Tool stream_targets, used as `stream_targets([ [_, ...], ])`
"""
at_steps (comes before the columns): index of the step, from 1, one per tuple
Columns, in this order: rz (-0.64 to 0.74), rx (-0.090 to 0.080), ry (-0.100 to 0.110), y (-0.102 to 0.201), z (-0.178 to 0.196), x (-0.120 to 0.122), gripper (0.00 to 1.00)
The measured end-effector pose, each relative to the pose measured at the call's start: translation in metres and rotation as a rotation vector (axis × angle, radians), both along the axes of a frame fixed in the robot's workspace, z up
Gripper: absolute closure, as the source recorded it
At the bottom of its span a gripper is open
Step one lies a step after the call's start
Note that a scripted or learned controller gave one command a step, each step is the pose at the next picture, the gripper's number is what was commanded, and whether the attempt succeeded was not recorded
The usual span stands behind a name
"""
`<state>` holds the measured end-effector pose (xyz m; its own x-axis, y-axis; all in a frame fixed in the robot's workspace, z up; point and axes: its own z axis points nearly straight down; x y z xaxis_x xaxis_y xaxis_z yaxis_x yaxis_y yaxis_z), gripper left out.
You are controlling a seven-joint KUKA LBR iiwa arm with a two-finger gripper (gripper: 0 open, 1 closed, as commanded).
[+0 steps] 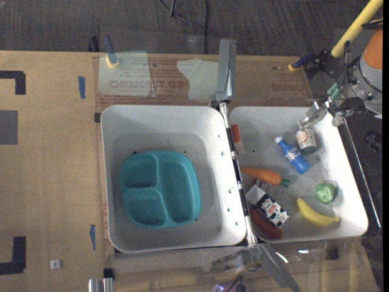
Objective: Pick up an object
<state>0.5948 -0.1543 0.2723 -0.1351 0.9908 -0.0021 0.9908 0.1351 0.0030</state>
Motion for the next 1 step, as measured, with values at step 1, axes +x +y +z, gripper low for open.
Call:
stream_targets([
  [1,0.213,-0.001,-0.003,0.0488,0.0350,-0.0082,0.00],
])
